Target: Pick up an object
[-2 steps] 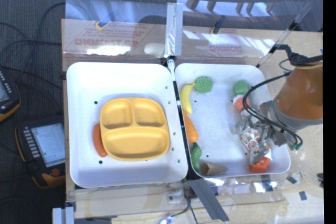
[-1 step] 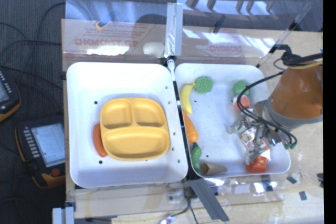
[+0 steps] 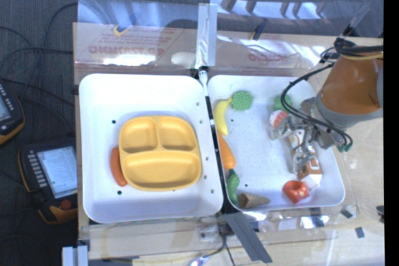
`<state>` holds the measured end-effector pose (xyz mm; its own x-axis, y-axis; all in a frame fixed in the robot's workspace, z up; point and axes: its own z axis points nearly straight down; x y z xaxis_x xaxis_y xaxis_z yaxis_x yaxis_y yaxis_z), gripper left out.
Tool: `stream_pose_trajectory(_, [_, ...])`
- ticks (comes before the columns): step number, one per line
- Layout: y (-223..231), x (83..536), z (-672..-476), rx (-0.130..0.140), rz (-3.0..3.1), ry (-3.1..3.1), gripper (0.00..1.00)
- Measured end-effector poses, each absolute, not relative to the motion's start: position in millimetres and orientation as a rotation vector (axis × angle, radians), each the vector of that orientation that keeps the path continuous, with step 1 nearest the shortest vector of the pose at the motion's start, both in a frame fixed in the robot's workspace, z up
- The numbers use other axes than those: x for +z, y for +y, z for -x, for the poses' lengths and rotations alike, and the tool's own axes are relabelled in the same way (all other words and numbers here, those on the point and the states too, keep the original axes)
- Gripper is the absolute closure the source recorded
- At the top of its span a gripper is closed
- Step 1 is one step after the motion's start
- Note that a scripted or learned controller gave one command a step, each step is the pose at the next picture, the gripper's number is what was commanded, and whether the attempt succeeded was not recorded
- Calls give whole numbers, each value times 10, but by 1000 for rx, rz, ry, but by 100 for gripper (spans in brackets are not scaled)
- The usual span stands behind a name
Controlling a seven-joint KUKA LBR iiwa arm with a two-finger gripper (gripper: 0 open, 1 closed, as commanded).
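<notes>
- Pincer (image 3: 303, 156) hangs low in the right bin (image 3: 262, 134) (open or closed, I cannot tell).
- Red toy (image 3: 295, 190) just below it.
- Yellow tray (image 3: 161, 152) in the left bin (image 3: 100, 103).

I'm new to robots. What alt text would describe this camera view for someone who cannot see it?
A grey and orange robot arm lowers its gripper into the right bin among toy foods. The left bin holds a yellow divided tray.

Bright, even light; glare on the clear plastic sheeting (image 3: 187, 28); slightly soft focus.
</notes>
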<state>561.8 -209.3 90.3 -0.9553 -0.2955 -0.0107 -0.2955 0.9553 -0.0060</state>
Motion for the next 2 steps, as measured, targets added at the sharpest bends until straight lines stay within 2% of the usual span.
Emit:
stream_pose_trajectory(1, [-2149,913,-5435,5,428,3092,0])
stream_pose_trajectory(2, [-2019,897,-5972,-1,721,3047,0])
